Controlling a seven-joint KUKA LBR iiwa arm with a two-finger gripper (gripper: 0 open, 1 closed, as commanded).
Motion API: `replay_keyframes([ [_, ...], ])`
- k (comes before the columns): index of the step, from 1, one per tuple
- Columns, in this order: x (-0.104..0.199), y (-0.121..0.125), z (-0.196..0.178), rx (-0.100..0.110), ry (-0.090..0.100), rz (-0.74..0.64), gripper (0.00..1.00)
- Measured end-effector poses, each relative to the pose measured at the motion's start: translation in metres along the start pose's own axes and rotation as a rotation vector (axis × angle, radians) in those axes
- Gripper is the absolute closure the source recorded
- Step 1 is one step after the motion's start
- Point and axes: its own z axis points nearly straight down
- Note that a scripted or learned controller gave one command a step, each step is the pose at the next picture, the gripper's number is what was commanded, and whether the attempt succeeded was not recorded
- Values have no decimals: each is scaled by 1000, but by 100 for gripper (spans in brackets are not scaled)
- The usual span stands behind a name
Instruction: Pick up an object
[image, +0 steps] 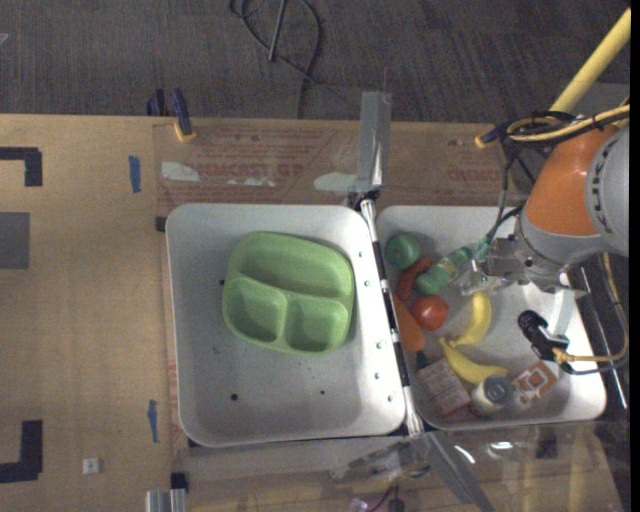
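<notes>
Clutter is the risk: curved yellow plastic banana (479, 318) lies at 5 o'clock beneath the hand (492, 262), crowded by a red tomato-like ball (431, 312); hand state unclear, cannot tell

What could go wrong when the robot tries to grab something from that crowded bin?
The right bin is crowded: bananas, a tomato and a small carton lie packed together, so the pincer might bump neighbours or grab two things. The curved, smooth bananas could slip out.
</notes>
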Motion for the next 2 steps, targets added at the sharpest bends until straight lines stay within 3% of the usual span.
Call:
replay_keyframes([
  [1,28,-5,-120,10,6,52,100],
  [2,28,-6,-120,10,6,52,0],
])
